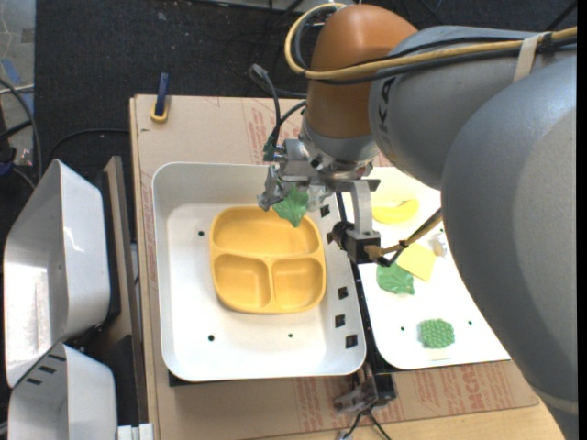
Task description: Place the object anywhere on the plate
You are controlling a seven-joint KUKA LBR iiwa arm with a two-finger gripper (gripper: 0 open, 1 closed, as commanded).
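Note:
A yellow divided plate (267,259) lies in the left white bin (183,273). My gripper (292,198) hangs over the plate's far right rim, shut on a green leafy object (293,209) that shows between its fingers. The green piece hovers at the plate's upper right corner, just above or touching the rim; I cannot tell which. The grey arm with its orange band reaches in from the upper right and hides part of the right bin.
The right bin (459,337) holds a yellow round piece (396,211), a yellow wedge (420,262), a green leafy piece (395,280) and a green round bumpy piece (437,334). A black divider strip (347,291) runs between the bins. Cardboard lies under both.

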